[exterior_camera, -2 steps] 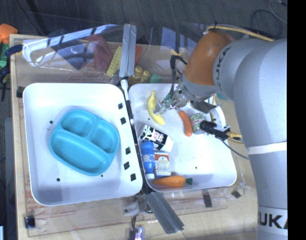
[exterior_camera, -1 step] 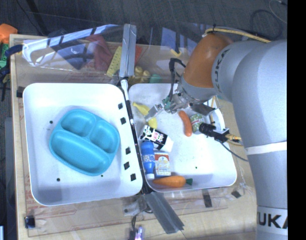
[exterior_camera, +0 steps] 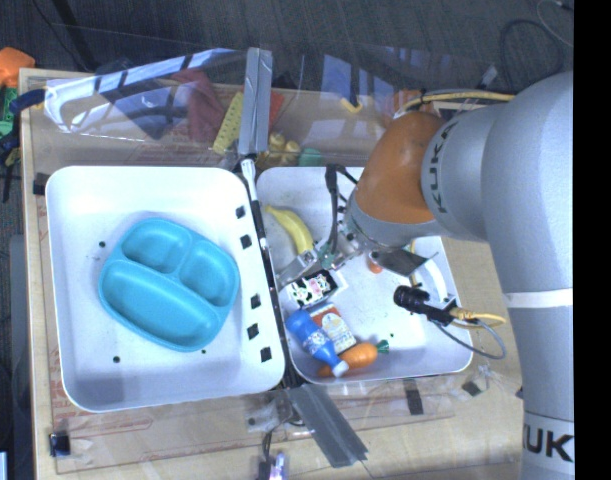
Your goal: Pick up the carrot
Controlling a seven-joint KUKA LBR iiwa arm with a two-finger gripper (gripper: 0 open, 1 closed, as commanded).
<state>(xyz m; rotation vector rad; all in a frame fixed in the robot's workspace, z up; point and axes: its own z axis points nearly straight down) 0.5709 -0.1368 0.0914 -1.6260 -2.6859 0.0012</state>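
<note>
The carrot (exterior_camera: 360, 356) is small and orange with a green tip. It lies at the near edge of the right bin (exterior_camera: 437, 356), beside a blue bottle (exterior_camera: 310, 336). My gripper (exterior_camera: 321, 261) hangs low over the middle of that bin, left of the orange wrist band. It is above and to the left of the carrot, well apart from it. Just below the gripper lies a black-and-white patterned item (exterior_camera: 313, 288). A yellow banana (exterior_camera: 291, 230) lies to the gripper's upper left.
A red-and-white packet (exterior_camera: 335, 323) rests between the bottle and the patterned item. The left bin (exterior_camera: 75, 218) holds a blue divided plate (exterior_camera: 170, 280). A black cable plug (exterior_camera: 423, 303) hangs over the right bin's right side. Clutter sits behind the bins.
</note>
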